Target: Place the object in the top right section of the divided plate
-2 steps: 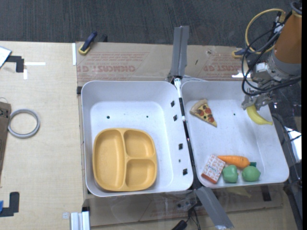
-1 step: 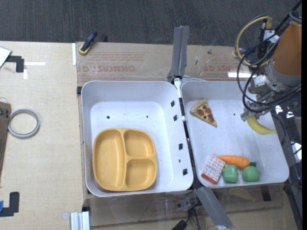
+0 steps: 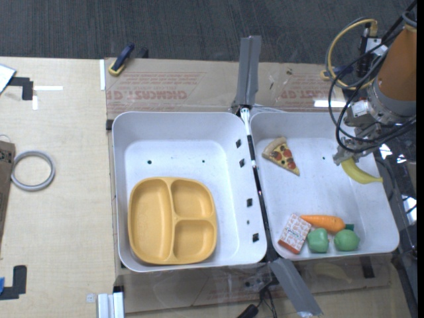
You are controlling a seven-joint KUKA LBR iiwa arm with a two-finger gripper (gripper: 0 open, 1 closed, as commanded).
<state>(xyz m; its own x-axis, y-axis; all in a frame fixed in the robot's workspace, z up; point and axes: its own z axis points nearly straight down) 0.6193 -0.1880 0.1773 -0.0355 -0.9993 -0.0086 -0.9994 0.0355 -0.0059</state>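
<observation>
Nearest the camera, along the front wall of the right bin (image 3: 371,247), sits a small cluster: a red and white packet (image 3: 294,234), an orange carrot (image 3: 322,222) lying lengthwise left to right, and two green round pieces (image 3: 318,240) just in front of it, all close together or touching. Farther back in that bin a pizza slice (image 3: 283,156) lies alone, well apart from the cluster.

At the bin's far right, my pincer (image 3: 349,152) hangs low over a yellow banana (image 3: 361,172). The banana lies just below and to the right of my tip, its long axis running from upper left to lower right, its upper end touching or nearly under the pincer. Whether I am open, closed, or gripping it I cannot tell; cables and the wrist hide the working end. I judge the banana to be the object meant, though nothing proves I have it.

Across the divider, the left bin (image 3: 132,138) holds the yellow divided plate (image 3: 173,220), resting toward the front. It has one long section on its left and two smaller ones on its right. The top right section (image 3: 190,198) is my goal, and it lies well to the left of me, so the coming move is a long carry leftward over the walls between the bins.

On the surface (image 3: 59,244) beyond the bins lies a roll of tape (image 3: 31,170).
</observation>
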